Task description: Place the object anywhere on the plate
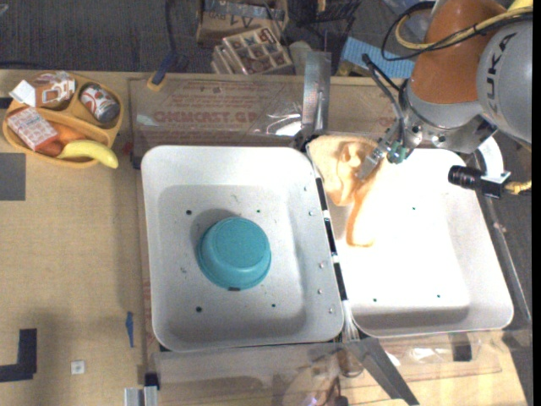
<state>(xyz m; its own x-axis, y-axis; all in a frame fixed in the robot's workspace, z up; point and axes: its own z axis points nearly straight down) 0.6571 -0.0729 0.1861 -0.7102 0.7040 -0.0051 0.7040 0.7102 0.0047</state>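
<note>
The pincer (379, 157) is low in the back left corner of the right bin (473, 311). The light there is very bright, so I cannot tell if the pincer is spread or pressed together. Just beside it, on its left, sits a blurry orange and cream thing (345, 169). I think this is the object to move, but I cannot tell what it is. I cannot see if the pincer has it.

What could go wrong? The thing is tucked close to the corner walls. The pincer could bump a wall and push the thing away, or close on nothing. If the grip is weak, the thing could drop on the way. An orange streak runs down the bin floor from it. That may be a shine from the arm (456, 49), so aiming there would miss.

The teal plate (235, 252) rests in the middle of the left bin (161, 227), well apart from the pincer. To get there the thing must go up and over the two walls (331, 244) where the bins meet. If it is carried too low, it could catch on them. A shiny metal post (314, 91) stands near the back, close to the corner, and the arm should keep off it.

The rest is easy room. The floor of the left bin is bare all around the plate. The plate looks wide, so any spot on it will do. Far left on the counter (68, 269), a yellow dish (17, 134) with a banana (89, 150) is out of the way.
</note>
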